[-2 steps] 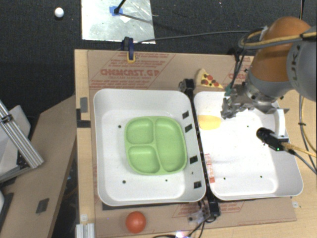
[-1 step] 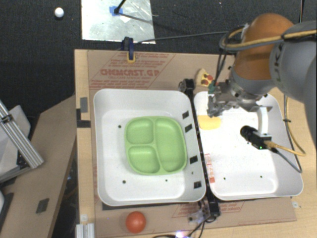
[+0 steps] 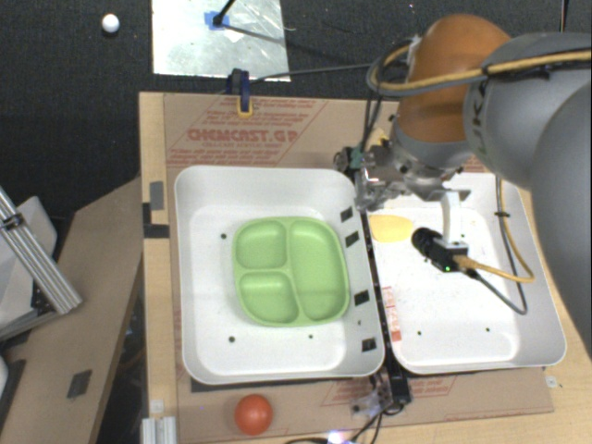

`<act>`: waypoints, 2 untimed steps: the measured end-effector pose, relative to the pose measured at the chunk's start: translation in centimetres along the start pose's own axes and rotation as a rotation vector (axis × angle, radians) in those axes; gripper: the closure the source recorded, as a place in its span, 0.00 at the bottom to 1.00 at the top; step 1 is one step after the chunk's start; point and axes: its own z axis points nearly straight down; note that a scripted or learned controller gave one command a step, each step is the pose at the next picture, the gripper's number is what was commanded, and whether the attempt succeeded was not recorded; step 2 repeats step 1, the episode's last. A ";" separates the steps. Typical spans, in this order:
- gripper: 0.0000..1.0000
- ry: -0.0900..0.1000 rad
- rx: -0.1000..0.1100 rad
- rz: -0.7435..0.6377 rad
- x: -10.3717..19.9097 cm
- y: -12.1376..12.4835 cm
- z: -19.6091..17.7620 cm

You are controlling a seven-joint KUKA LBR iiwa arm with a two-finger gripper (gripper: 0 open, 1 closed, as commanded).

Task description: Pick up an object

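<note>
- While the arm reaches in from the right, its grey bulk and orange band cover the far right corner of the desk, a brown board with red lettering.
- Two white bins sit side by side on that board: the left bin and the right bin, their inner walls touching.
- A green plate with three compartments lies flat in the middle of the left bin, clear of every wall.
- A silver sheet lies beyond the desk on the black backing.
- The gripper hangs over the far end of the wall shared by the bins; it is dark and cluttered there, so I cannot tell whether it is spread or closed, and nothing shows in its grasp.
- A flat yellow piece, possibly soft, lies in the right bin near the shared wall, just below the gripper.
- A red ball rests on the desk's near edge, outside the left bin.
- A blue clamp grips the desk's far edge.
- A small white ball sits on the black backing, far left.
</note>
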 end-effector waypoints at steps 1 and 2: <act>1.00 -0.001 0.002 0.002 4.3 -1.0 0.6; 1.00 -0.001 0.002 0.002 4.3 -1.0 0.6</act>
